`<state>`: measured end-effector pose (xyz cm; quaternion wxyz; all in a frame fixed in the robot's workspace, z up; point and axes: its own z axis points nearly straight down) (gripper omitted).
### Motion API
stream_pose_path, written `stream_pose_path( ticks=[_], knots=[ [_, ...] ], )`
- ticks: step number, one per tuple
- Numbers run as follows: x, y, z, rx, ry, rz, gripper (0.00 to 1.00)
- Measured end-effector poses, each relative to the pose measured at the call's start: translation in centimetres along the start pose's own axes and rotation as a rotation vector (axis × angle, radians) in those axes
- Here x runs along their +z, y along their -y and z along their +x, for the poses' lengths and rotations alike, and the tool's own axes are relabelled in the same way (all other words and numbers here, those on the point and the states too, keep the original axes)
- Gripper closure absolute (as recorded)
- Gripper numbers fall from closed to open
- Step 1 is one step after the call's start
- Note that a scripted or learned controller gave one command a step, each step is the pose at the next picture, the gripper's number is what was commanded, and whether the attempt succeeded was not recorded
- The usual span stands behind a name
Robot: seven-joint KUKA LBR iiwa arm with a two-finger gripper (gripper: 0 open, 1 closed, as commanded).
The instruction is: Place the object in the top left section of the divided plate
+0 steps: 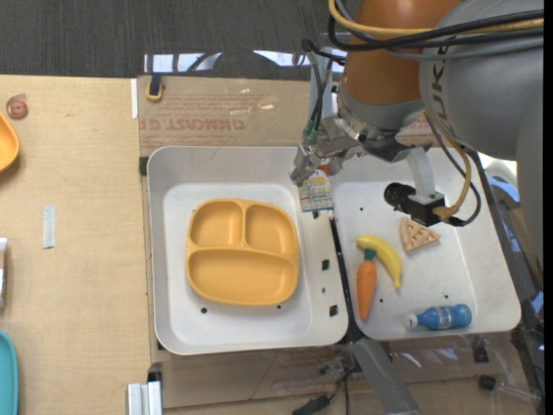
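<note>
On the left of the wooden counter (78,232), the left bin (164,318) holds the yellow divided plate (244,253), lying flat. The gripper (313,180) hangs over the seam between the bins, above the plate's upper right corner; whether its fingers are spread or pressed together I cannot tell. The right bin (484,258) carries a banana (384,256) touching a carrot (366,285), a sandwich wedge (417,235) and a blue bottle (442,317)

Grey arm (484,50) enters from upper right, orange band (402,15) above the wrist, bent downward. Gripper (309,173) points down-left, low over the bins' shared edge.
</note>
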<state>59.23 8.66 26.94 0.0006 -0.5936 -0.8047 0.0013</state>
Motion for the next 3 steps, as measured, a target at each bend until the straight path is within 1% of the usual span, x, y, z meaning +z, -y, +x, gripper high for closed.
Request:
stream_pose_path(
  ticks=[1, 2, 3],
  knots=[
    [-2.1, -0.7, 5.3, -0.051, 0.001, -0.001, 1.0],
    [9.7, -6.0, 10.7, -0.088, 0.001, 0.001, 1.0],
    [9.7, -6.0, 10.7, -0.088, 0.001, 0.001, 0.0]
  ],
)
